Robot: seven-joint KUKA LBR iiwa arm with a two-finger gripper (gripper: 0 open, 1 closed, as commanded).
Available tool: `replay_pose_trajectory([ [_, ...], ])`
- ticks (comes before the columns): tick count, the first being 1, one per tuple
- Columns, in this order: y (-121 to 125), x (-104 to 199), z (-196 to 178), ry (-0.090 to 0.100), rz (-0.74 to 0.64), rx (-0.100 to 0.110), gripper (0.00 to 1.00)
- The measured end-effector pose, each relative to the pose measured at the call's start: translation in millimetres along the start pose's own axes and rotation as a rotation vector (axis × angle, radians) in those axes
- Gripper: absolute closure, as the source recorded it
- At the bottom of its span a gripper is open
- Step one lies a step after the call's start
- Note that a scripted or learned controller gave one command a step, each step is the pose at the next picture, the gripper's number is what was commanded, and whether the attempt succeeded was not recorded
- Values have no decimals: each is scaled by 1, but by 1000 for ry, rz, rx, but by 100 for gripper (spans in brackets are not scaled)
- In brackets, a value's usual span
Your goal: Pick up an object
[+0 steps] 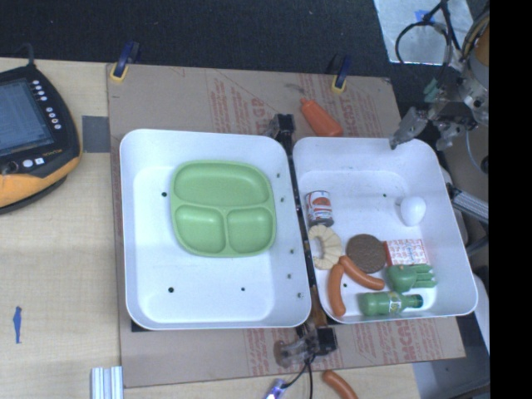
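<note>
My gripper [423, 132] hangs over the far right corner of the right bin [374, 160], open, with nothing between its fingers. The objects lie below it in that bin's near half. They are a small can [318, 208], a white egg [412, 210], a brown round cookie [366, 253], a pale ring-shaped pastry [326, 246], two orange sausages [335, 290], a red-and-white packet [406, 249], a green bottle [391, 303] and a green toy [410, 277]. The egg is the closest to the gripper, about a hand's width nearer the camera.
The left bin [141, 223] holds a green divided plate [223, 206]. An orange carrot [320, 119] lies outside behind the bins, and another sausage [342, 383] lies in front of them. A teach pendant [33, 135] rests at far left. Cables [424, 32] hang near the arm.
</note>
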State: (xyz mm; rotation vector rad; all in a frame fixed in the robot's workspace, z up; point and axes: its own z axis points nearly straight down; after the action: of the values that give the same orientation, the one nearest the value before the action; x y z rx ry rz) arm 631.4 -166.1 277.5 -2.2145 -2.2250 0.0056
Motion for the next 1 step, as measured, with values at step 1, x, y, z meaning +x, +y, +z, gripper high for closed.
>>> replay_pose_trajectory([
  [1, -47, 33, 172, -1, 1, -1, 0],
])
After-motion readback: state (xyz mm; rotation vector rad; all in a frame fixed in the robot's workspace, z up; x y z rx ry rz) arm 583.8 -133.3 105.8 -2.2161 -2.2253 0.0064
